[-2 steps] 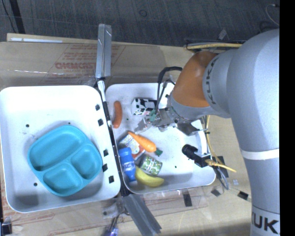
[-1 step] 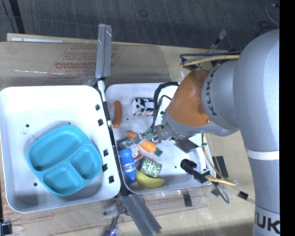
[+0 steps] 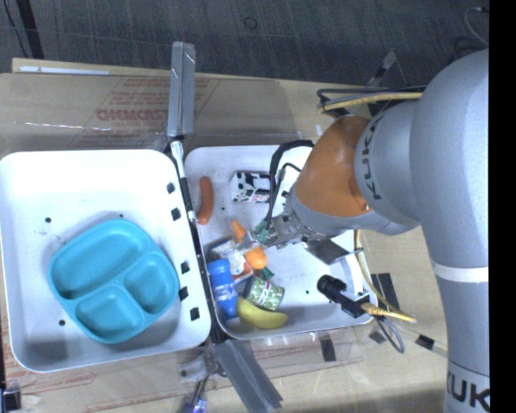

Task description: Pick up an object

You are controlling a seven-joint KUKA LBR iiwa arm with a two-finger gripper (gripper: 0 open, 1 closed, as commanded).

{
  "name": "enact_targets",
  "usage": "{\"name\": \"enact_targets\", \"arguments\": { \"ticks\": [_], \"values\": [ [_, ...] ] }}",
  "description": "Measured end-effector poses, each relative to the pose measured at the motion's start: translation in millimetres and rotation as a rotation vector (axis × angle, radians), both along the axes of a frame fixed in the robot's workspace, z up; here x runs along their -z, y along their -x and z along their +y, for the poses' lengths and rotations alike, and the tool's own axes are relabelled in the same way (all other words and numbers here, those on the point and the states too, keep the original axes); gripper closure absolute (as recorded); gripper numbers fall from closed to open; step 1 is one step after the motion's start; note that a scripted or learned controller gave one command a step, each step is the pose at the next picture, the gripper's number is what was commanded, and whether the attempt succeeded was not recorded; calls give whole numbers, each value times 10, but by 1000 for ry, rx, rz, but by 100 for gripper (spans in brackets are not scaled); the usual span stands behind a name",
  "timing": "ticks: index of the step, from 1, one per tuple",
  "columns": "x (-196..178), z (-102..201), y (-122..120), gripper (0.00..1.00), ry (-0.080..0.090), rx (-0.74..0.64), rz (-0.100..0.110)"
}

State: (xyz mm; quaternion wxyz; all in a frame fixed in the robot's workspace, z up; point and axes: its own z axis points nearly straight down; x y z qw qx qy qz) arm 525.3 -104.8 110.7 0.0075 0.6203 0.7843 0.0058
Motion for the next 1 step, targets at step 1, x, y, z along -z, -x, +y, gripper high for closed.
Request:
{"name": "enact_targets", "arguments": {
  "ticks": [1],
  "values": [
    [-941,197,-506,100,1,-110,21]
  ]
}}
